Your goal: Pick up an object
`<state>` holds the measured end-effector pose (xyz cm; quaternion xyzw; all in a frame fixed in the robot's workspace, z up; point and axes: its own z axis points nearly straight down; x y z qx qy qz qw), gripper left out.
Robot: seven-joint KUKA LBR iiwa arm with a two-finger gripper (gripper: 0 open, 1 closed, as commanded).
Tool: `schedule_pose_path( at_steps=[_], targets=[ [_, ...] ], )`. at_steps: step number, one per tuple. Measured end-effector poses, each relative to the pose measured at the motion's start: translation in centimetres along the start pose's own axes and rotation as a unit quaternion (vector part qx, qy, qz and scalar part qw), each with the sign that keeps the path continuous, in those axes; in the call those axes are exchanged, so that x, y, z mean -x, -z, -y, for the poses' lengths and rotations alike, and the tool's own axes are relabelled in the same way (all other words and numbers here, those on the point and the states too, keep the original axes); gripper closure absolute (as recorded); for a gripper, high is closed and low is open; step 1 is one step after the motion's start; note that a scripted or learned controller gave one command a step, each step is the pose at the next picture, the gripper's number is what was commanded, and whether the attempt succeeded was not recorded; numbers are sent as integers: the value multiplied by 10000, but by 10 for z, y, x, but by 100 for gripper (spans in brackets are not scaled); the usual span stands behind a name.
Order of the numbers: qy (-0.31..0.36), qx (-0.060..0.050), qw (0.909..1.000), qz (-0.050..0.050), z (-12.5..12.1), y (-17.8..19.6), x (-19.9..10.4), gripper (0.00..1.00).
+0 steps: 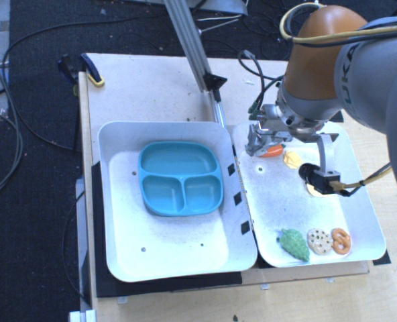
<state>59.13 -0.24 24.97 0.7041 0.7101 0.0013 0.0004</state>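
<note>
The arm's metal two-finger tool hangs low over the upper left of the right-hand shallow white bin, just beside a small orange carrot-like piece; whether it is spread or pinching, I cannot tell. A blue three-compartment plastic plate lies in the left-hand white bin.

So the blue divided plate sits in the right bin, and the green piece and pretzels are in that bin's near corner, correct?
Not quite. The camera view shows the plate in the left bin, with nothing else in it. The green piece and pretzels do lie in the right bin's near corner, as you said.
</note>
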Motion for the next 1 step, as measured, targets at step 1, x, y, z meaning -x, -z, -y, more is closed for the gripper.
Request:
schedule_pose_path(
  at_steps=[1],
  targets=[
    [-2, -10, 10000, -2, -13, -14, -57, 100]
  ],
)
